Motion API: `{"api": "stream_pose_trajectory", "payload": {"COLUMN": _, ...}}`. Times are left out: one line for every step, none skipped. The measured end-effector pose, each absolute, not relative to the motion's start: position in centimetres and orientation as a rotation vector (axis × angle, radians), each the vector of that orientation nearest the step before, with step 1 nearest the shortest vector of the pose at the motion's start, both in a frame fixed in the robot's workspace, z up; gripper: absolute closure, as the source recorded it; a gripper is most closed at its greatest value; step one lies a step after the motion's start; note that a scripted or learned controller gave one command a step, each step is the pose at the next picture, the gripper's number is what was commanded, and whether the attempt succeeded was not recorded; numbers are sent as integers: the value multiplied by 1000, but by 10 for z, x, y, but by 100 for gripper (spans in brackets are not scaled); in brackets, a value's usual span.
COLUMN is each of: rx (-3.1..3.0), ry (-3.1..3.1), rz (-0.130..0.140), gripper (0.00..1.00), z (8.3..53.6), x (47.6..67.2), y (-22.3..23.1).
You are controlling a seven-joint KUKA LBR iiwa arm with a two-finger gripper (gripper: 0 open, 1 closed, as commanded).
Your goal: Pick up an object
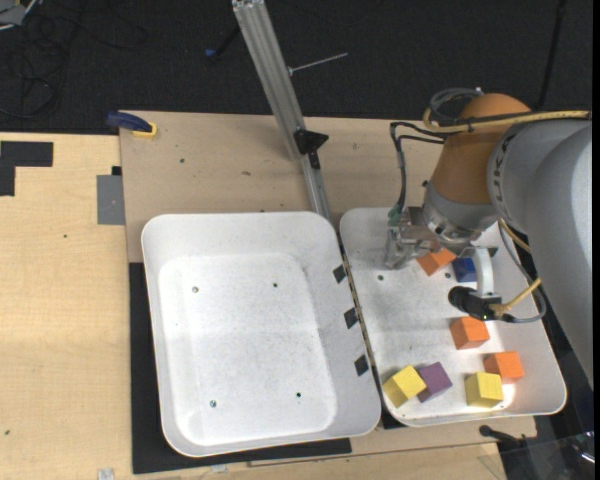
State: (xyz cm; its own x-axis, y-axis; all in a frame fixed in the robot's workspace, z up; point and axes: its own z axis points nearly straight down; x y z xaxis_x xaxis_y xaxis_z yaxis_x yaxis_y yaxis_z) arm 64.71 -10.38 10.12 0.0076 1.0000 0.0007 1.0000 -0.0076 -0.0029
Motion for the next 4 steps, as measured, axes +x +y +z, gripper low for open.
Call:
{"api": "stream_pose_trajectory", "payload": {"rx": -2224, "ry": -2223, "rz": -4, "gripper": 100, "z": 162, "x": 652, "y": -99}}
{"api": "stream_pose_trajectory", "payload": {"rx": -2224, "ry": -2224, "rz": -5, "gripper": 100, "z": 225, "x": 649, "y": -97}}
{"api": "stream_pose_trajectory", "payload": {"rx": -2223, "ry": -2226, "rz": -5, "gripper": 100, "z": 285, "x": 649, "y": -91}}
{"api": "stream_pose_trajectory", "payload": {"rx": -2214, "ry": -2223, "rz": 3, "gripper": 100, "z": 264, "x": 650, "y": -37}}
